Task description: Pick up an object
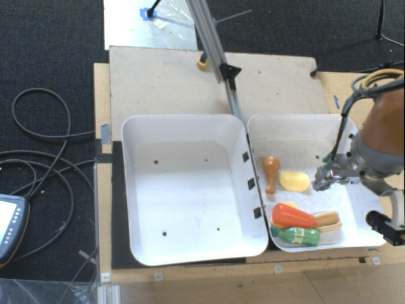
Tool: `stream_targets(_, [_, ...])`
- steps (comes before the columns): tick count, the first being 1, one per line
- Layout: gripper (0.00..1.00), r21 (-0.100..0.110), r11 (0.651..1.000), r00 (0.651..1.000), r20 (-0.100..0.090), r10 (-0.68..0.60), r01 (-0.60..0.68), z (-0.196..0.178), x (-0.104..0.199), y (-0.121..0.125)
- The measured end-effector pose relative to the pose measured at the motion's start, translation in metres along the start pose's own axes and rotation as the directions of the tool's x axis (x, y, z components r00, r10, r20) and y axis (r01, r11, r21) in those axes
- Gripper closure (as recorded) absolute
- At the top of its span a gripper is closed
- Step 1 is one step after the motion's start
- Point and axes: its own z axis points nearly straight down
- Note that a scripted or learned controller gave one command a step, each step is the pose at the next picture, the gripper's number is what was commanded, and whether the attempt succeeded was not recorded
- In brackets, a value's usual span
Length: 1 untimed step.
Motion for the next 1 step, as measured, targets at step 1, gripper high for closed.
stream_targets(1, [1.00,0.005,1.000,1.000,-0.001,0.001,-0.001,-0.0096,-0.0003,0.0012])
